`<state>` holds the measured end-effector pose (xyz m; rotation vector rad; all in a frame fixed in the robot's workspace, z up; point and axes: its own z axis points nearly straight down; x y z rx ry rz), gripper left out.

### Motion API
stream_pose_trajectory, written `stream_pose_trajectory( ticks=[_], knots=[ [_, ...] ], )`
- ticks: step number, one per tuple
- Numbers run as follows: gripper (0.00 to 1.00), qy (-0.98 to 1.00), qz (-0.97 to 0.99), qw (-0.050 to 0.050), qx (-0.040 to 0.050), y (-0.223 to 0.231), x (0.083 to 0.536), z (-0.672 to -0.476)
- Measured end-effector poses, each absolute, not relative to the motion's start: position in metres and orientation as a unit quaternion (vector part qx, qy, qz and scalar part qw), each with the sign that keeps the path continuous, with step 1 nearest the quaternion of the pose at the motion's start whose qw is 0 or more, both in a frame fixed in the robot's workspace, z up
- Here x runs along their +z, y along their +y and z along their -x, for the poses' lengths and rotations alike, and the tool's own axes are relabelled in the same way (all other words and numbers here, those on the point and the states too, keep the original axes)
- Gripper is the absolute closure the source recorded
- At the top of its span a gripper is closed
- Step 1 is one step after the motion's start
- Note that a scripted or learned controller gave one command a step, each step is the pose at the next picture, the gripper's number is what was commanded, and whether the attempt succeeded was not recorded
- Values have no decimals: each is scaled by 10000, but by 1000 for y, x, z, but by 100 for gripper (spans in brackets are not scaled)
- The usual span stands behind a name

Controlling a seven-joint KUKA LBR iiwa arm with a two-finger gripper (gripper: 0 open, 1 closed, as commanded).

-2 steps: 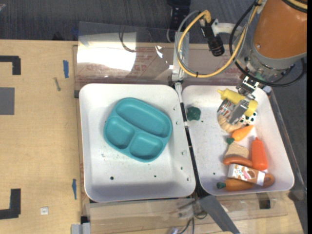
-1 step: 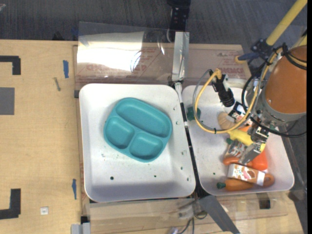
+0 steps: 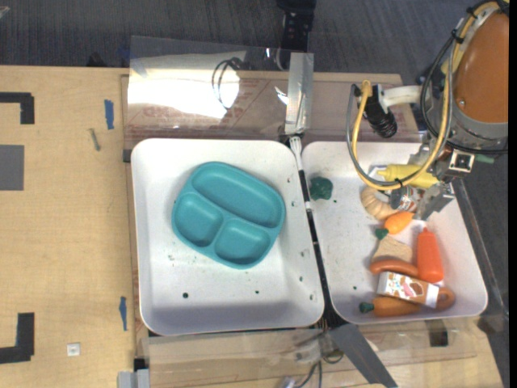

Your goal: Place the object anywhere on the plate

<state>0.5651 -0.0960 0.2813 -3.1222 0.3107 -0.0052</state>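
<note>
Over the right bin (image 3: 339, 293), the arm (image 3: 485, 63) leans in from the upper right, its orange band high and yellow cables looping down past the wrist. Its gripper (image 3: 420, 194) hangs low among the toy foods, just above a small orange piece (image 3: 397, 221) and a tan pastry-like piece (image 3: 374, 203); whether it is clenched or released I cannot tell. An orange bottle (image 3: 429, 254), a labelled bottle (image 3: 410, 290) and a green lump (image 3: 321, 187) lie nearby. The teal plate (image 3: 229, 213) sits in the left bin (image 3: 161, 297), well apart on the table (image 3: 56, 241).
</note>
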Motion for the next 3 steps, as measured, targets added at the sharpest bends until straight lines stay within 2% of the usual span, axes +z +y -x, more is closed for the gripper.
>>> stream_pose_trajectory(
  ticks=[1,2,3],
  knots=[
    [100,1204,9927,28,1,-112,280,-628],
    [100,1222,9925,17,21,-176,234,-578],
    [100,1192,9929,36,-4,-133,248,-662]
  ],
)
